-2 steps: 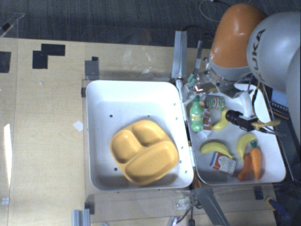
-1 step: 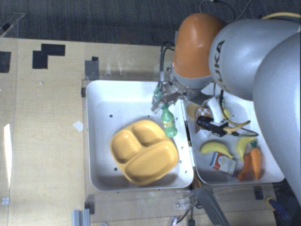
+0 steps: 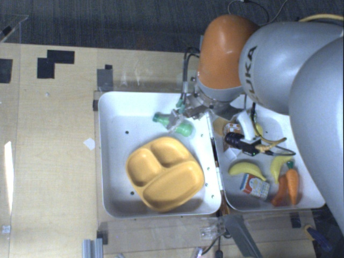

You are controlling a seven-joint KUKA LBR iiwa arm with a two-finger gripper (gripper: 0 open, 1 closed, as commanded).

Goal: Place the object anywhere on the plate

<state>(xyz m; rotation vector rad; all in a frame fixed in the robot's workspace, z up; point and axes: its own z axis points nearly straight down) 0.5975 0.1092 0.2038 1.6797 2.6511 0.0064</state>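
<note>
At the upper middle of the frame the gripper (image 3: 180,113) looks closed on a small green object (image 3: 173,122), above the left bin (image 3: 110,160). The carry seems underway; the next move calls for travel down-frame over the yellow divided plate (image 3: 165,172) and a release.

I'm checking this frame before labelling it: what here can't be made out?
- Gripper: small and blurred in the camera view; finger state unreadable.
- Green object: blurred, partly behind the gripper; its identity and whether it is held are unclear.
- Right bin: far side covered by the arm.
- Yellow plate: compartment depth unclear.
</note>
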